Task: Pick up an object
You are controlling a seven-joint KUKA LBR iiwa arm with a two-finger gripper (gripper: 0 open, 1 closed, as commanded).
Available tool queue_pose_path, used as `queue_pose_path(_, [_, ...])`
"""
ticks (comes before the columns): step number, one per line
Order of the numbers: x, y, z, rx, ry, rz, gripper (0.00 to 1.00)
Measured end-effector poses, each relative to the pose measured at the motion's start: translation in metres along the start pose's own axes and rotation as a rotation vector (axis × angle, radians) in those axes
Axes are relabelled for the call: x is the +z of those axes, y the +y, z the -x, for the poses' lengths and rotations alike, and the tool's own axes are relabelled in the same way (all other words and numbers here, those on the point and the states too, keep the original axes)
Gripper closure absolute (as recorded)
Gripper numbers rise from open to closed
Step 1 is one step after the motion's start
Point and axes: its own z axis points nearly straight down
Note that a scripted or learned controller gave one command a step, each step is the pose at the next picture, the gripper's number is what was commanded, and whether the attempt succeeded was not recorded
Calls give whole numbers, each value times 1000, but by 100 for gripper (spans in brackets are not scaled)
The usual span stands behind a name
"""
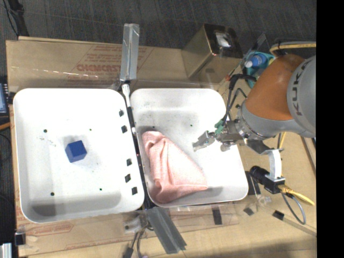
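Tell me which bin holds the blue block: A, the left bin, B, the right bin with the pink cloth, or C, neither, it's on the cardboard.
A: the blue block sits on the floor of the left bin, while the pink cloth lies in the right bin.

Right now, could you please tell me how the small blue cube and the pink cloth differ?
The small blue cube is rigid and compact; the crumpled pink cloth is soft and sprawls much wider. The cube sits in the left white bin, the cloth in the right white bin. Both lie untouched, apart from the end effector.
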Motion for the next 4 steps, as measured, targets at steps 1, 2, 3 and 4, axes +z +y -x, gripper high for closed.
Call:
queue_pose_path(1, [112,47,-31,-84,-2,4,0])
queue_pose_path(2, [116,39,-69,-193,-5,7,0])
queue_pose_path(3, [116,4,-25,-305,-2,7,0])
queue_pose_path(4, [105,30,-58,-388,-2,3,0])
